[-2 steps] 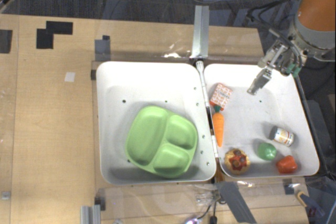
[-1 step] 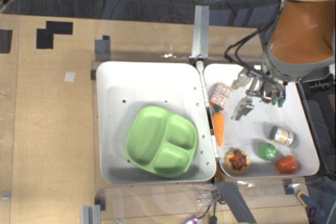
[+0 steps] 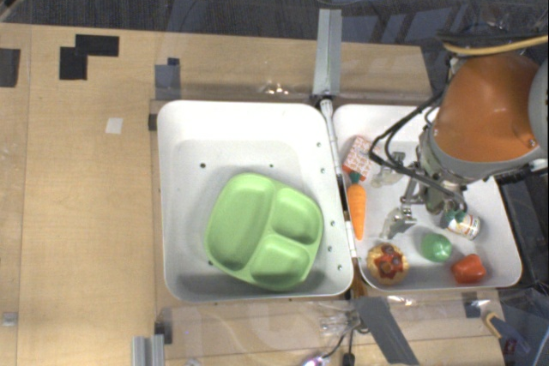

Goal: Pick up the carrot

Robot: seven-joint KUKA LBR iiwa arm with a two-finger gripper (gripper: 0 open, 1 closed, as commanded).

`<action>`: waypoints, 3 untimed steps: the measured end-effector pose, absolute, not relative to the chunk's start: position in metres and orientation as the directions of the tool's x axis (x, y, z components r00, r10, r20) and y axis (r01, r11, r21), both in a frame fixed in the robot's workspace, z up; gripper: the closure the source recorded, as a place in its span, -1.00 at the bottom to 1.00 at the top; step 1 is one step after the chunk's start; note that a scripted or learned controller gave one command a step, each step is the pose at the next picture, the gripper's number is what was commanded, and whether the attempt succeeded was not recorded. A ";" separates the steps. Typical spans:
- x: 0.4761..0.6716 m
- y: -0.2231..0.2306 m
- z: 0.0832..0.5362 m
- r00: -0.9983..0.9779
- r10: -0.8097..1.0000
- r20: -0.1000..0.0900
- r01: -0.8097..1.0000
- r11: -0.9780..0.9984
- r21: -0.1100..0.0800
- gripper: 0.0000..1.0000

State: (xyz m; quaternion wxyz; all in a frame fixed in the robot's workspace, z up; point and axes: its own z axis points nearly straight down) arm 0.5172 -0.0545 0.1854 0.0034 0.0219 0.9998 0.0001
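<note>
Bench [image 3: 86, 210]: pale wood surface carrying two shallow white bins side by side, a grey rail between them running toward 12 o'clock.

Left bin [image 3: 184, 141]: holds one item, a green divided plate [image 3: 264, 230] with three compartments, lying toward the bin's 5 o'clock corner.

Right bin [image 3: 502, 223]: holds the remaining items.
- Carrot [image 3: 357, 209]: orange, with a dark green top end; lies lengthwise along the bin's 9 o'clock wall, just beside the rail, top end pointing to 12 o'clock. Nothing grips it.
- Red-and-white packet [image 3: 357, 157]: just at 12 o'clock of the carrot, near or touching its top end; contact cannot be told.
- Round mottled red-and-yellow item [image 3: 388, 262]: at the bin's 6 o'clock edge, at 5 o'clock of the carrot.
- Green rounded item [image 3: 436, 248]: at 3 o'clock of the mottled item.
- Red item [image 3: 468, 269]: at 4 o'clock of the green one, near the bin's corner.
- Small white jar [image 3: 464, 225] with a coloured band: on its side, at 1 o'clock of the green item.

Arm [image 3: 489, 111]: large orange-banded body over the bin's 2 o'clock quarter.

Gripper [image 3: 412, 214]: hangs over the bin's middle, at 3 o'clock of the carrot and apart from it. Fingers appear spread somewhat, with nothing between them.
</note>
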 end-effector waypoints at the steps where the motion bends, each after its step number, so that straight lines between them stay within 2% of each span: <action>1: 0.520 -0.053 0.197 -0.999 0.046 -0.016 0.046 0.999 0.002 1.00; 2: 0.489 -0.016 0.228 -1.000 -0.022 -0.009 -0.022 1.000 0.001 1.00; 3: 0.490 0.002 0.269 -1.000 0.022 -0.011 0.022 1.000 0.001 1.00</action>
